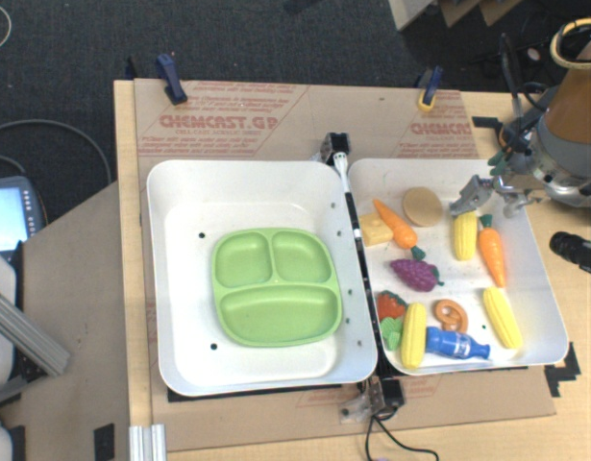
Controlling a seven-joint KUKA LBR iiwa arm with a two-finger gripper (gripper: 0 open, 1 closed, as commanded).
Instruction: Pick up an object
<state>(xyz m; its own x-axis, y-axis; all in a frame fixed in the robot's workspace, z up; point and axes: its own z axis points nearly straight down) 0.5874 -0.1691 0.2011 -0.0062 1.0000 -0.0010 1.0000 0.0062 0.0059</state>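
Nearest the camera, along the front edge of the right bin (554, 339), lie a blue bottle (456, 345) on its side, a corn cob (413, 334) standing lengthwise just left of it, and a small pretzel-like piece (450, 312) just above the bottle. A red item (391, 305) by the bin's left wall is partly tucked against the corn and hard to identify. Another corn cob (503, 316) lies to the right. Further back sit a purple grape bunch (415, 274), a carrot (493, 254) on the right, a third corn cob (464, 235), a second carrot (397, 225) overlapping a pale yellow wedge (375, 230), and a tan round disc (422, 206).

The left bin (170, 286) holds a green divided plate (275, 287), lying flat at its centre.

At the back right corner of the right bin, the gripper (491, 195) hangs over the rim, just above the third corn cob and the carrot. Its fingers look spread apart with nothing between them, though the metal parts are small and blurred. The arm behind it is cut off by the frame edge.

Both bins rest on a brown board (228, 123) printed with red lettering, fixed by two blue clamps (170, 77) at its far edge. Dark carpet (180, 17) lies beyond, with cables and a partly cropped screen (7, 214) at left.
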